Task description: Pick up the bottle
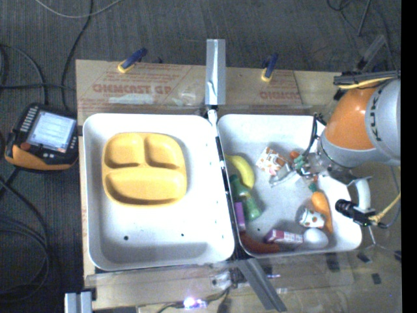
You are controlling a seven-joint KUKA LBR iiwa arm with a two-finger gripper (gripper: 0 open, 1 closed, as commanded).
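The bottle (pixel 247 198) is green and lies in the right bin (pixel 280 128), close to its left wall, just below a yellow banana (pixel 242 169). A purple item (pixel 239 214) lies against the bottle's lower end. My gripper (pixel 290 172) hangs low over the middle of the right bin, about a hand's width right of the bottle and apart from it. It sits beside a white and red packet (pixel 268 160). The arm's orange band (pixel 348 130) is above the bin's right wall. Nothing shows held in the gripper.
An orange carrot (pixel 320 207), a white egg-like item (pixel 315 238), a pink and white tube (pixel 285 235) and a red item (pixel 260 245) crowd the right bin's lower part. The left bin (pixel 98 240) holds a yellow divided plate (pixel 144 168). A teach pendant (pixel 42 135) lies off the bench's left.
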